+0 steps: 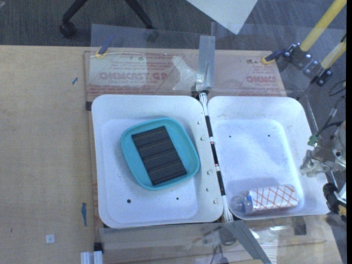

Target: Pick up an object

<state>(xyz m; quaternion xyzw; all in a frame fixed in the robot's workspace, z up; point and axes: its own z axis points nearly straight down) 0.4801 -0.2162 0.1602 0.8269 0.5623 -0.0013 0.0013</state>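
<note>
Bottle (pixel 265 199) w/ orange-checked wrap lies on its side along the near edge of the right bin (pixel 258 142), clear cap end pointing toward the divider. It's the closest pick for the tool (pixel 322 159), which sits at the right bin's far-right rim, partly cut off by the frame edge; can't tell how wide it stands or whether it holds anything, too small and cluttered there.

Step in hand, as I judge it: approach, nothing grasped yet. To do it well: come straight down over the bottle's mid-body, fingers set across the short axis, not along the length. It lies close to the near wall, so leave room on that side or one finger may ride up the rim. Round body will prob roll if nudged off-centre; close slow, lift straight.

Rest of right bin floor is bare white apart from a few dark specks.

Left bin (pixel 110 202), just across the divider: teal dish (pixel 129 147), roughly centred and turned at an angle, w/ a dark ribbed block (pixel 158 155) resting inside it. Block is flat and wide, prob harder to pinch.

Both bins sit on the tan worktop (pixel 38 147).
</note>
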